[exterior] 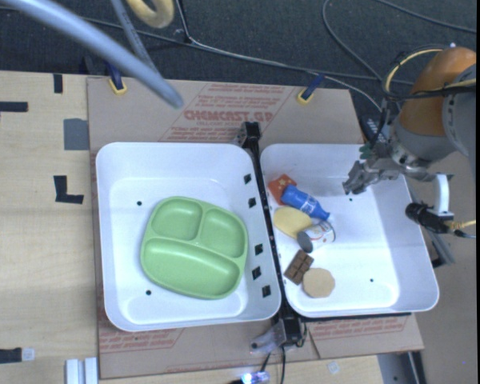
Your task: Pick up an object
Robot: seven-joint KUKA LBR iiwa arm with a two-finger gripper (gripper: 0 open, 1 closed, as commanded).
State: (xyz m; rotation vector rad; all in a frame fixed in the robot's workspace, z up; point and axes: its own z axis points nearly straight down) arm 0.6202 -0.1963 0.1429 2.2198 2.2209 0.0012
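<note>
1. Clustered along the left side of the right bin [400, 290] lie the objects to pick from: an orange-red item [281, 187] at the top, a blue bottle-like piece [306, 204] touching it, and a pale yellow lump [290, 221] just below.
2. Beneath these sit a small grey cylinder [304, 241], a brown chocolate-bar shape [298, 267] and a tan round cookie [318, 282], the last two touching.
3. Over the upper right part of that bin hangs the gripper [357, 182], well apart from the cluster; nothing shows between its fingers, and whether they are spread or closed I cannot tell.
4. Behind it, the grey arm [460, 122] with its orange band [440, 74] reaches in from the right.
5. Next door, the left bin [112, 166] holds a green divided plate [194, 246], lying flat near its middle.
6. Both bins rest on a cardboard sheet [224, 110] on the wooden bench [32, 238].
</note>
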